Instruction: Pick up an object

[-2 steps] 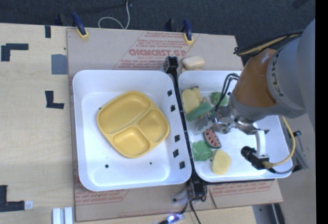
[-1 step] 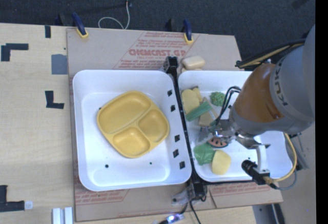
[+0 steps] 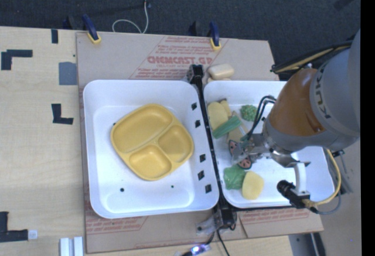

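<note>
The gripper (image 3: 243,154) hangs low among the right bin's (image 3: 319,193) toy food (image 3: 225,123) to grab one; its grip state cannot be told

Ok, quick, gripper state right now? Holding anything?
Gripper: low in the right bin among the small toy pieces; open or shut cannot be told, and no object can be seen held.

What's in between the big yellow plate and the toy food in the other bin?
In the camera view, a black divider where the two bins meet separates the yellow tray from the toy food.
</note>
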